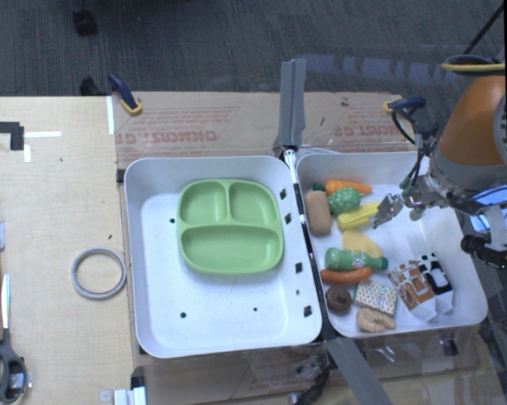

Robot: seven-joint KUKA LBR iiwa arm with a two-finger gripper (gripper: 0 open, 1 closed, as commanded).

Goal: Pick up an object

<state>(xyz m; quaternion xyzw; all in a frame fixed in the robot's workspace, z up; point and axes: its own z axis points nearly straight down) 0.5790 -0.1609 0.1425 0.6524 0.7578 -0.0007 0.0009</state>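
End effector (389,210) beside banana (359,216); cardboard lettering illegible.

Even, bright overhead light; soft shadows inside the bins (148,268); slight blur on the arm (475,132); floor dim at top

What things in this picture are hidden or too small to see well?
- Gripper: too small and blurred to judge.
- Arm: cut off by the right edge.
- Scissors: cut off by the left edge.
- Printed packets in the right bin: print too small to read.
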